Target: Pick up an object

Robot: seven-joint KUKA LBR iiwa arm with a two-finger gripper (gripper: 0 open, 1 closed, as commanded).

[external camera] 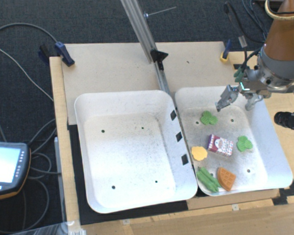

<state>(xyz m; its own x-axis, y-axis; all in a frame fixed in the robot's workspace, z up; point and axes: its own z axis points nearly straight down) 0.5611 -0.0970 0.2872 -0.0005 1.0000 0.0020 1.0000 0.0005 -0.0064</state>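
Here the gripper [237, 98] hangs over the right bin's [267, 132] far end, fingers spread apart and holding nothing.

The right bin holds two green leafy pieces [208, 118] [244, 144], a purple carton [220, 145], a yellow piece [199, 153], a green pod [207, 178] and an orange wedge [226, 178]; the left bin [87, 113] sits beside it on the table [109, 67].

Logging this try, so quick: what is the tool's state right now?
Tool: open, holding nothing, hanging over the far part of the right bin near a green toy.
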